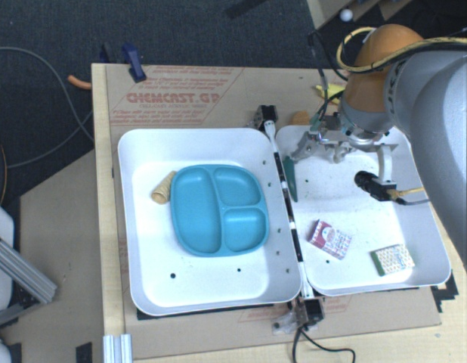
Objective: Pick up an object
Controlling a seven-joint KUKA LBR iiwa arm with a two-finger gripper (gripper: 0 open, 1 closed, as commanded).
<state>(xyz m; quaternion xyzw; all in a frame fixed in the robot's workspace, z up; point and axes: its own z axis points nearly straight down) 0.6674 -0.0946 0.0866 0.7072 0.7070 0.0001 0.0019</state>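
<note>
Two shallow white bins sat side by side on a pale wooden surface, which bore red printed lettering along its far edge and stood on dark carpet crossed by a loose cable. The left bin held a blue divided plate at its centre, with a small tan cone-shaped object touching the plate's left rim; bare floor remained along the bin's near and left walls. The right bin held a red-and-white packet near its middle and a green-patterned packet toward its near right corner, the two lying apart. A dark green stick-like object leaned along the divider between the bins. The grey arm, with its orange band, entered from the right and covered the far right part of the right bin. The end effector hung over that bin's far left corner, well apart from both packets; whether it was released or clenched could not be told. A blue clamp gripped the surface's far left edge.
</note>
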